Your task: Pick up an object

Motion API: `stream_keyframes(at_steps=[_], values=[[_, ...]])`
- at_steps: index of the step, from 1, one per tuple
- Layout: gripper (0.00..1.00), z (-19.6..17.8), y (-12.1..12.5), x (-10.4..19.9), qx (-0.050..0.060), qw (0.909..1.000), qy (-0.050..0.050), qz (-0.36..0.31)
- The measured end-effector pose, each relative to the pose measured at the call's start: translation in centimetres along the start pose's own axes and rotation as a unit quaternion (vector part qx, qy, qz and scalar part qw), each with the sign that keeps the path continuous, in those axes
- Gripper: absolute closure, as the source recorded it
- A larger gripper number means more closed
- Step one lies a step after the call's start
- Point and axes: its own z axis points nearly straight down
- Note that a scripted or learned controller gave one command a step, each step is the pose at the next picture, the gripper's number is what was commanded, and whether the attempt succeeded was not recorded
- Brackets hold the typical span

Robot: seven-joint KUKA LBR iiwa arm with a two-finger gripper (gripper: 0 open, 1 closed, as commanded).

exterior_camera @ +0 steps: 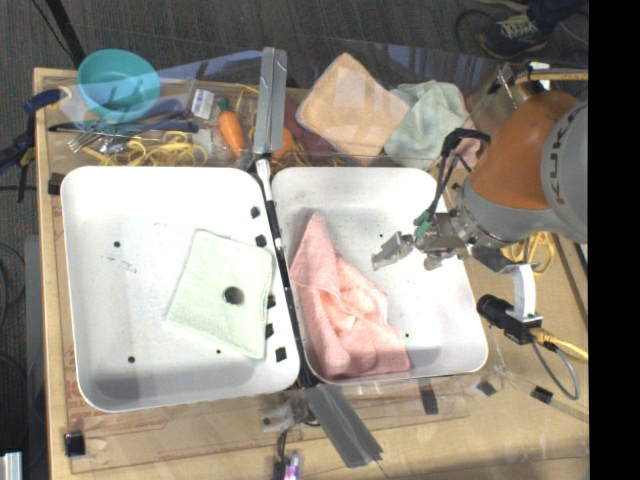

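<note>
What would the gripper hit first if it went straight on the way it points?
Probably the pink cloth, lying just left of the gripper in the right bin. The gripper's height above the cloth is unclear.

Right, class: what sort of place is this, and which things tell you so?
Probably a robotics lab test bench: a grey and orange robot arm reaches over one of two white bins; a pink cloth lies in that one, a pale green cloth in the other, seemingly practice items.
</note>
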Motion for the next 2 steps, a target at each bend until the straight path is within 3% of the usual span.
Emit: stream_keyframes(at_steps=[1, 2], values=[[0.00, 7.1, 2.3, 6.3, 0.000, 0.9990, 0.000, -0.044], [0.00, 11.1, 8.7, 5.6, -0.001, 0.9987, 0.000, -0.051]])
